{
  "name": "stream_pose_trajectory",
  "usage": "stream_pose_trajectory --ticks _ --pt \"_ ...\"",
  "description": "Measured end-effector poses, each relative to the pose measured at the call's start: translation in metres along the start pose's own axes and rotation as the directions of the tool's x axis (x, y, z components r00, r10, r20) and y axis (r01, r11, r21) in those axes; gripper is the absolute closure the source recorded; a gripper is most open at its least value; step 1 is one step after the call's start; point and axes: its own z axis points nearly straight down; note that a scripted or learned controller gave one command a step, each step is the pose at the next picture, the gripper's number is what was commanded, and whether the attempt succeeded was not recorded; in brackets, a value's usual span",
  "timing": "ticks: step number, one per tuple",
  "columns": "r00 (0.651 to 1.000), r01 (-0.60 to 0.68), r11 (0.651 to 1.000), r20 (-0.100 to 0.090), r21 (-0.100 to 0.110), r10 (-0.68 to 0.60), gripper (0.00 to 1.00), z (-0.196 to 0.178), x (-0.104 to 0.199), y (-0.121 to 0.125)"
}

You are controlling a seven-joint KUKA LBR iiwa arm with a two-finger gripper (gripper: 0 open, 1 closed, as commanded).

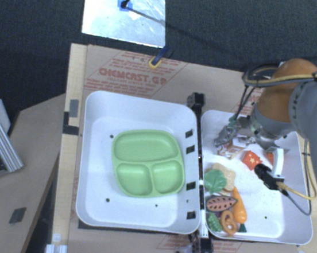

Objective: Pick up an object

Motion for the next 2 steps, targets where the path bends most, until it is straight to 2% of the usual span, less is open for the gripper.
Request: stream_pose_trajectory --ticks 1,2 --pt "1.000 0.005 1.000 -0.006 0.015 -0.005 1.00 -0.063 0.005 0.000" --pt "1.000 0.006 1.000 -0.006 0.015 -0.006 1.00 -0.117 0.005 0.002"
